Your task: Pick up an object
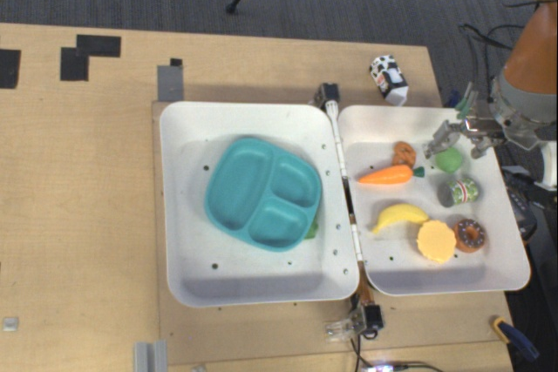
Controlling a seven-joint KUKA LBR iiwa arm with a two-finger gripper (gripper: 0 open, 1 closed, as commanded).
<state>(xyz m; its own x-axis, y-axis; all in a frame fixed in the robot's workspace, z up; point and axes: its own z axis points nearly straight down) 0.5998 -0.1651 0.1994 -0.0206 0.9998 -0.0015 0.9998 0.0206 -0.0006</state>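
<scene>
The right bin (497,274) holds several toy foods: an orange carrot (385,176), a yellow banana (398,217), a yellow round piece (436,240), a chocolate donut (471,235), a brown pastry (404,154), a small green and grey can (459,191) and a green ball (449,159). My gripper (459,139) hangs over the bin's back right part, directly above the green ball and partly covering its top. Nothing can be seen held in it.
A teal divided plate (264,192) lies in the left bin (183,266), with a bit of green showing under its right edge. A black and white toy cow (388,78) stands on the bench behind the right bin. Cables run along the right side.
</scene>
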